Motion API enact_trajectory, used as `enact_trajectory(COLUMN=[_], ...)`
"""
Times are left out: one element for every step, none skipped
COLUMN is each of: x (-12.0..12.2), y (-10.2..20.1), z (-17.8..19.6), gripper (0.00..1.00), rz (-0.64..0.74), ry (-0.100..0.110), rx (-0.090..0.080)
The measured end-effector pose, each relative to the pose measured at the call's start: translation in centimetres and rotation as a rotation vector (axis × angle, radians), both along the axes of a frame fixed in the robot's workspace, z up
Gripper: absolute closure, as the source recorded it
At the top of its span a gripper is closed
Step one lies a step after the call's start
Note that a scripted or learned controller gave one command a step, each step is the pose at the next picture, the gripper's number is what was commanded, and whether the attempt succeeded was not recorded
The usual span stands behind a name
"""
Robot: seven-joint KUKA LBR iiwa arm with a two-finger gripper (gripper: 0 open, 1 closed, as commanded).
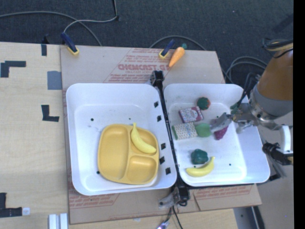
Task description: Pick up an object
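Banana in right bin lies lengthwise left-right, ends curving upward.

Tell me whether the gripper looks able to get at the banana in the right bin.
Probably yes. The banana lies uncovered near the right bin's front wall; only a green toy sits close behind it, and the gripper hovers nearby.

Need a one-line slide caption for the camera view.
KUKA gripper poised over the right bin of small toys; a banana rests on the yellow tray in the left bin.

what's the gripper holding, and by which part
Cannot be told: the gripper is low in the right bin by a purple item, but no grasp shows.
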State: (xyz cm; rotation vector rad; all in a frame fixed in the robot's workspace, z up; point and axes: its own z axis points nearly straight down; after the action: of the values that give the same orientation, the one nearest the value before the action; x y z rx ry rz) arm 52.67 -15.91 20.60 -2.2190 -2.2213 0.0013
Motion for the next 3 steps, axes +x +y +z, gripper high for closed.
enact_trajectory(x=[-2.8, -2.7, -2.7], y=[3.8, 3.6, 3.6], z=[-12.0, -10.9, -11.0], gripper=[0.00, 1.00, 0.00], rz=[0.000, -0.001, -0.001], ry=[-0.003, -0.008, -0.008], rx=[0.001, -0.003, -0.003])
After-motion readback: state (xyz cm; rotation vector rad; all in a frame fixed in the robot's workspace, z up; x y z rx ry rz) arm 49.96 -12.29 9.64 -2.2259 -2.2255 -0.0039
